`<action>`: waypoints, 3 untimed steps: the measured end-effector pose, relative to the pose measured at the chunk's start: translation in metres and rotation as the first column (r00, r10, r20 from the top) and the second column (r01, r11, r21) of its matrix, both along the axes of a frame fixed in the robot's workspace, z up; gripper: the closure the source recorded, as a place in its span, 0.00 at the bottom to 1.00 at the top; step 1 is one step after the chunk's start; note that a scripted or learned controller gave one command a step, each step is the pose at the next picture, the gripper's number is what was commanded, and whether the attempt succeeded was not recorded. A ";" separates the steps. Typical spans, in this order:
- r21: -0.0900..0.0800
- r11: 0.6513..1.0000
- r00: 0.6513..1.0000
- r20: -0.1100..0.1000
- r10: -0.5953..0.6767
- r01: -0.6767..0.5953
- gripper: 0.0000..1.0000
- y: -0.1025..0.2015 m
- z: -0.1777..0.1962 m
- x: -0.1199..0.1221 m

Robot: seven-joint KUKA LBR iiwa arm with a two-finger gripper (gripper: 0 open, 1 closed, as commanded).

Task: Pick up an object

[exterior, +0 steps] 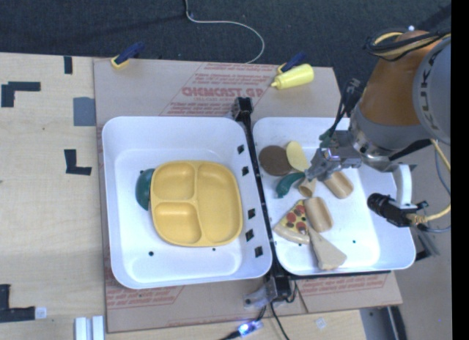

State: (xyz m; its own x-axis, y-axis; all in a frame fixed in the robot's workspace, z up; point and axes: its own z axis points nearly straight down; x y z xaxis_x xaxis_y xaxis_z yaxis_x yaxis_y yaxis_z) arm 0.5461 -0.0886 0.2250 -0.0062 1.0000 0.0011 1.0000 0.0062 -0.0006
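My gripper [316, 172] reaches into the right bin [381, 254] from the right, its fingers pointing down-left among the toy food. Around the fingertips lie a tan bun-like piece [338, 184], a pale yellow piece [297, 155], a brown disc [274, 159] and a teal piece [287, 182]. Lower down lie a tan sausage-like piece [318, 213], a pizza slice [293, 224] and a beige wedge [326, 251]. Nothing shows clearly between the fingers.
The left bin [124, 258] holds a yellow divided plate [196, 203] with a teal object [143, 188] tucked under its left edge. A black divider [253, 177] runs between the bins. A yellow clamp [294, 77] sits behind the right bin.
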 end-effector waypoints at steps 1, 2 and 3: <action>0.000 1.000 1.000 0.002 -0.001 0.001 1.00 0.032 0.008 0.036; -0.002 1.000 1.000 -0.003 -0.004 0.004 1.00 0.033 -0.011 0.035; -0.001 1.000 1.000 0.000 -0.006 0.006 1.00 0.021 0.003 0.037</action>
State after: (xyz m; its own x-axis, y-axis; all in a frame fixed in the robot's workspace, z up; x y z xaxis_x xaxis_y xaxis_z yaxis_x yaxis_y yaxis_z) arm 0.5829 -0.0676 0.2282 -0.0007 1.0000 -0.0002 1.0000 0.0007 -0.0009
